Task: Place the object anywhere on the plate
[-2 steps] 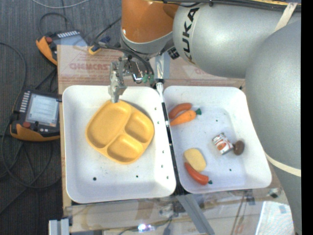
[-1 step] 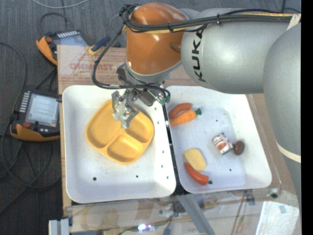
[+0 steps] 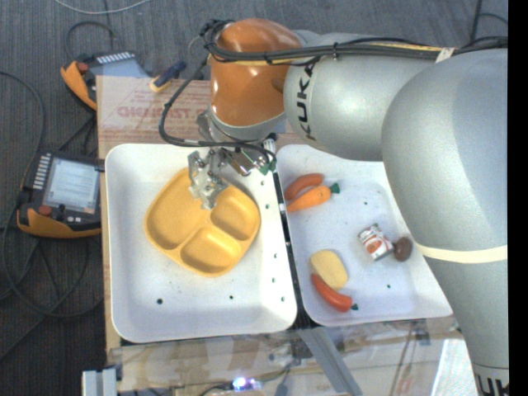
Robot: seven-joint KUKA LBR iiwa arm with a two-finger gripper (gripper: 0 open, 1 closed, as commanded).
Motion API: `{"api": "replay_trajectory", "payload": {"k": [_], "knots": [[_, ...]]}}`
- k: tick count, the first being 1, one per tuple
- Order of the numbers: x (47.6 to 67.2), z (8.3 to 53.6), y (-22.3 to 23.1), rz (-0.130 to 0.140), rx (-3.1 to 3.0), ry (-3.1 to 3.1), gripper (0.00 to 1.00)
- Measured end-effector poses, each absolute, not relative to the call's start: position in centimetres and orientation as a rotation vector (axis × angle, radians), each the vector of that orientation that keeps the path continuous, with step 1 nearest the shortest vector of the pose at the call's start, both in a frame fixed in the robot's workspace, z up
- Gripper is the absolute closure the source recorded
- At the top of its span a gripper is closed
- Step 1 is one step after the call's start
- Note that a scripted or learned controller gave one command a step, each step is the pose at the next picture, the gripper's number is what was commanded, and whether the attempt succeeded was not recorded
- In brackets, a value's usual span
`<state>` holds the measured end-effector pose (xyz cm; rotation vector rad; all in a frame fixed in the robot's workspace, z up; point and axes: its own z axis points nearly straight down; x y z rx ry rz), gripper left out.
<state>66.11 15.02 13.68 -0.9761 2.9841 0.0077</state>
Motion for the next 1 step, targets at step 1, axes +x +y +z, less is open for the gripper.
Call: {"api": "replay_trajectory", "payload": {"k": [1], "knots": [[63.36, 18.32, 9.69, 0.001, -1.307, 2.855, 1.0]]}}
